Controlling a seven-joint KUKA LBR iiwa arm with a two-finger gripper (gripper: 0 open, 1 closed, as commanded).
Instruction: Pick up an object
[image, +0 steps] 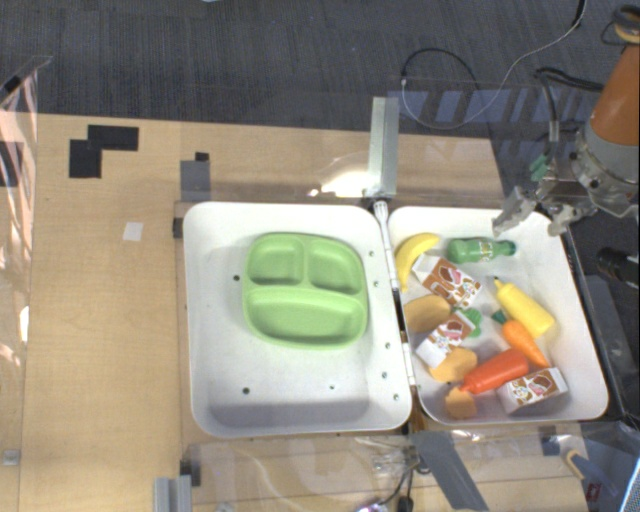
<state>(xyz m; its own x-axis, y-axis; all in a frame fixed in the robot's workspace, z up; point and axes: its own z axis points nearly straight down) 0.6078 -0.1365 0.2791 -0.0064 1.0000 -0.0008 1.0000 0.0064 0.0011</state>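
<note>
While gripper hangs released, green bottle lies just below-left, untouched.

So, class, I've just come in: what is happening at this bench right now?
A grey robot arm with an orange band reaches in from the right, its gripper above the back of the right bin, close to a green bottle lying on its side. Nothing is between its fingers. That bin also holds a banana, a yellow bottle, a carrot and small cartons. The left bin holds a green divided plate.
</note>
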